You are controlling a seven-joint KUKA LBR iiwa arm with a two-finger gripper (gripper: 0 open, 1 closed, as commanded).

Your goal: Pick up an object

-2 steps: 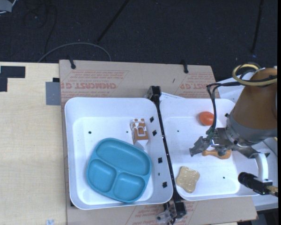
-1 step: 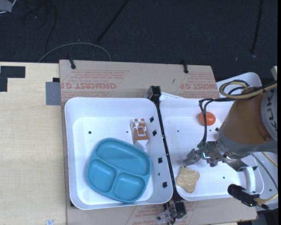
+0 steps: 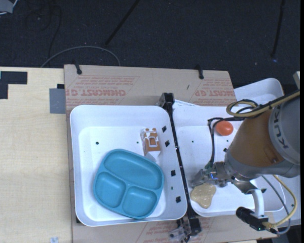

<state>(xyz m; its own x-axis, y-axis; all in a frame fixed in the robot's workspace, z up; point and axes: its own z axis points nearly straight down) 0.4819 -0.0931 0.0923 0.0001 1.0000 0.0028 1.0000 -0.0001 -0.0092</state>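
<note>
**Two bins, four things**

In the left bin [image 3: 86,135] lie one blue plate [image 3: 127,183] and one small orange-and-white toy [image 3: 151,140]. In the right bin [image 3: 192,135] sit one orange ball [image 3: 224,128] and one tan lump [image 3: 203,195], just below the gripper [image 3: 205,176], whose grip I cannot tell.

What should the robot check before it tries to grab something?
1. Tool over the right bin: ok.
2. Something close to grab: ok, the beige lump lies just below the tool.
3. Tool open or shut: cannot tell.
4. Nothing already held: cannot tell.
5. Orange ball out of the way: ok, it sits at the bin's far side.
6. Blue tray in the other bin: ok.
</note>
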